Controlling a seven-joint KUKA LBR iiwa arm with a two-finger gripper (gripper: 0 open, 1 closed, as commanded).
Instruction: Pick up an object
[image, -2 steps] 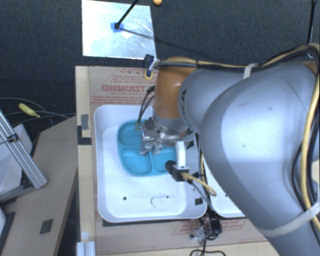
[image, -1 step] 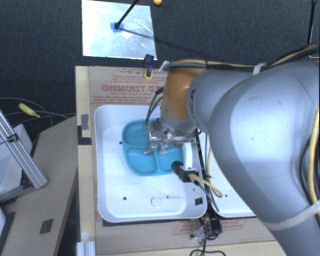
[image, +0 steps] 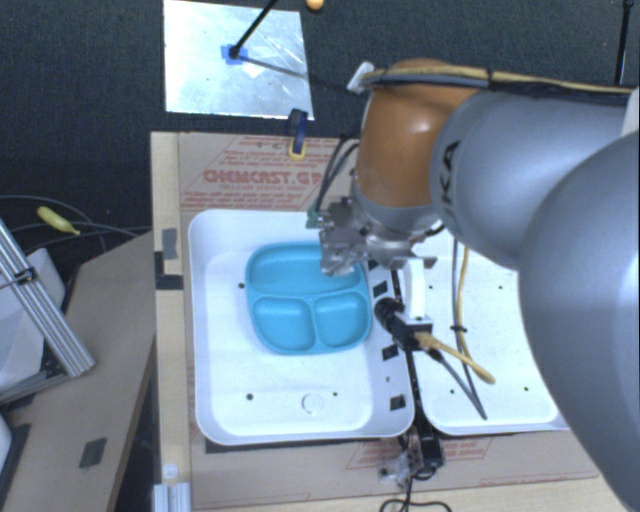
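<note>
The end effector (image: 340, 262) hung over the upper right rim of the blue plastic divided tray (image: 305, 312), which spread toward seven o'clock

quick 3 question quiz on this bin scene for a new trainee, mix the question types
1. True or false: the blue divided tray lies in the left white bin.
2. Multiple choice: the gripper is seen over which part of the tray? A) its upper right edge B) its lower left corner C) well clear of it, over the right white bin
3. Short answer: how many compartments does the tray show?

Key
1. True.
2. A.
3. Three: one long one across the top, two smaller ones below.
</note>
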